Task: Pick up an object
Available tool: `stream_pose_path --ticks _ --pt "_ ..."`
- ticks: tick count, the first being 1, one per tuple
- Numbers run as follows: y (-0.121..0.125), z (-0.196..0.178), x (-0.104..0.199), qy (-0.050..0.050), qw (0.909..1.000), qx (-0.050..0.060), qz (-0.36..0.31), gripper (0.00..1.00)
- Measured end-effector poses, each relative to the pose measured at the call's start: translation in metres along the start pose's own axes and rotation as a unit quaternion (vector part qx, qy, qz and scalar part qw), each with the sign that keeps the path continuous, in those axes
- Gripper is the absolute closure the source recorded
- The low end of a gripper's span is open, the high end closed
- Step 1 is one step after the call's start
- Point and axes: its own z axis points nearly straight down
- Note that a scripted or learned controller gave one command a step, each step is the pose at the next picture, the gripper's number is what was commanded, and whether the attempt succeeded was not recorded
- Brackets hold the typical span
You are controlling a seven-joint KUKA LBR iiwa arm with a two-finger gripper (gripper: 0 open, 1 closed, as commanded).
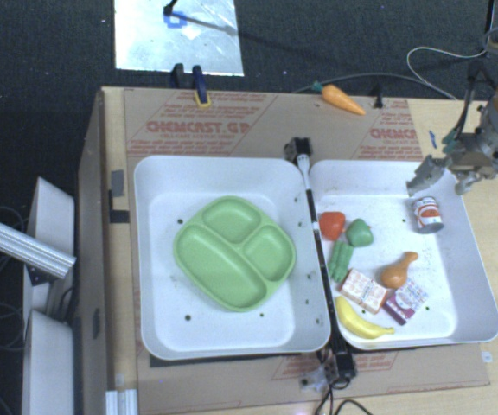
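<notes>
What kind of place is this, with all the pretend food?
Probably a robot lab, not a kitchen. A robot arm's gripper hangs over the right bin of toy food, such as a banana. The left bin holds a green divided plate, and cables trail around the bench.

Red print reading "CHEMCAST GP" runs along the far-left part of the brown protective sheet (258,115) covering the table, and the same wording repeats, inverted, near the sheet's far-right corner. The small can (427,213) and packets (406,299) in the right bin (478,292) carry labels too small to read.
</notes>
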Motion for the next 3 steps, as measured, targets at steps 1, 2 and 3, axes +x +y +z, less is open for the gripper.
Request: stream_pose_path --ticks 1,2,3 --pt "-0.018 0.173 -0.002 0.001 1.0 0.002 0.001 0.0" --pt "0.059 0.182 0.013 0.0 1.0 -0.001 -0.001 0.0" --pt "0.081 0.182 0.014 0.0 1.0 -0.001 -0.001 0.0"
